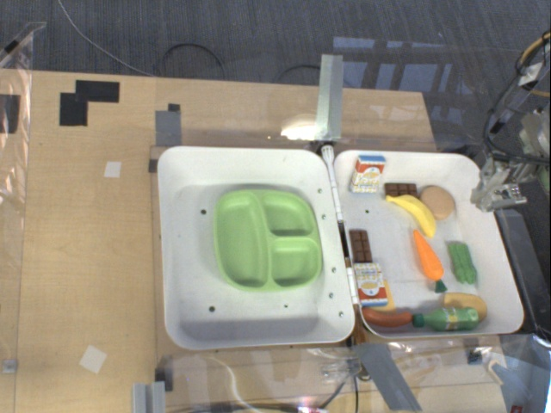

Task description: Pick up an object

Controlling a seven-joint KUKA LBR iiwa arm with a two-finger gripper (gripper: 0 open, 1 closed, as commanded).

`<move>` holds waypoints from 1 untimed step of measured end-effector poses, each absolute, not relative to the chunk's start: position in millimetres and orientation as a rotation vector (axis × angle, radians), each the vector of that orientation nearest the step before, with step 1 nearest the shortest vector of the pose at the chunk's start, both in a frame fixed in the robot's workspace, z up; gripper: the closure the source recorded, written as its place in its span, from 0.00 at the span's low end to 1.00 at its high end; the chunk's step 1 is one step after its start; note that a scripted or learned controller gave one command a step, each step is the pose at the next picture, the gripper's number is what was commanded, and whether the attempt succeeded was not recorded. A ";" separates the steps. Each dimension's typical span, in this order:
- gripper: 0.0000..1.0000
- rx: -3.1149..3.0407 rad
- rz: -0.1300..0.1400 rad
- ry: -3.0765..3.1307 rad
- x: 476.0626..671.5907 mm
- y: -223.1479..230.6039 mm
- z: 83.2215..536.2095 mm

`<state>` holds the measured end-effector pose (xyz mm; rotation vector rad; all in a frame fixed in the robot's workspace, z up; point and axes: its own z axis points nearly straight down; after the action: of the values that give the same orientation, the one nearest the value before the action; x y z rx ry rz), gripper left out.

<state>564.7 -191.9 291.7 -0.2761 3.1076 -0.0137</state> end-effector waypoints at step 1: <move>1.00 -0.501 -0.005 3.088 661.4 -203.8 313.0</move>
<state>661.4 -203.8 313.0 -0.5012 3.0881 -0.0050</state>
